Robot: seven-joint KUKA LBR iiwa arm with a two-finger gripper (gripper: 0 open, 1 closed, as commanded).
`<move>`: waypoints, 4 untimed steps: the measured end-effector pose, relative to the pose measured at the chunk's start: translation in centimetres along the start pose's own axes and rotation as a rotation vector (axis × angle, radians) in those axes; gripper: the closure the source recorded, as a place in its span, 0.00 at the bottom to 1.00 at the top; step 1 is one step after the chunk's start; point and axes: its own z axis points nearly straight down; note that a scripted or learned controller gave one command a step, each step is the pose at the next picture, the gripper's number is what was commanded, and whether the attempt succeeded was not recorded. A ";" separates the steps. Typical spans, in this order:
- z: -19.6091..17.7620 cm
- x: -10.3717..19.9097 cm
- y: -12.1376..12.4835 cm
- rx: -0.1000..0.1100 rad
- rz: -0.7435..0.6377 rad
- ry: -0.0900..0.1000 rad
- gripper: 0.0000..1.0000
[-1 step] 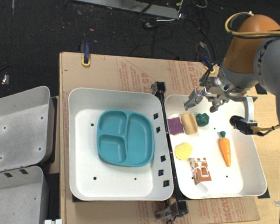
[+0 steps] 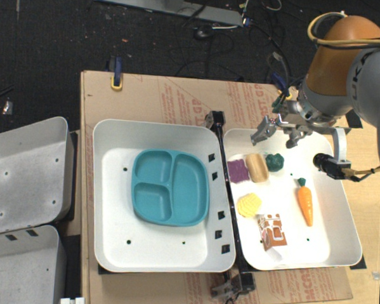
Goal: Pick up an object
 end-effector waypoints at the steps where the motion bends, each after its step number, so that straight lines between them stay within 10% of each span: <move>1: 4.5 0.1 0.5 0.003 -0.001 0.000 0.00; 3: 12.6 0.3 0.0 0.001 0.002 -0.001 0.00; 4: 11.4 0.4 0.1 -0.003 0.002 -0.001 1.00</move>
